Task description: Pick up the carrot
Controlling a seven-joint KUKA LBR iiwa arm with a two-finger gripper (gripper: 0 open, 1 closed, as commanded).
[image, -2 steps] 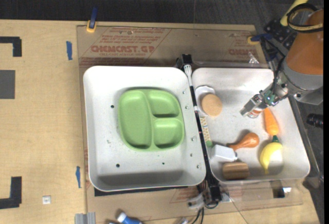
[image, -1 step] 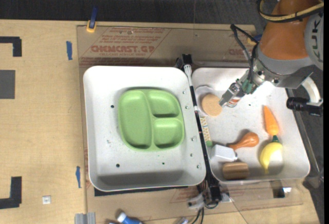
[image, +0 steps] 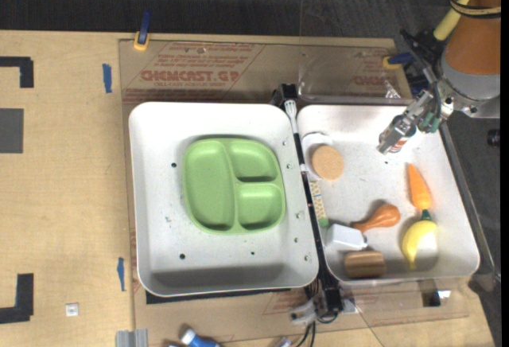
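An orange carrot with a small green tip lies in the right bin, near its right wall, pointing up and down. My gripper hangs over the upper right part of that bin, above and a little left of the carrot, apart from it. Nothing shows between its fingers.
In the right bin also lie a round tan cookie, an orange drumstick-shaped piece, a yellow lemon, a white block and a brown block. The left bin holds a green divided plate.
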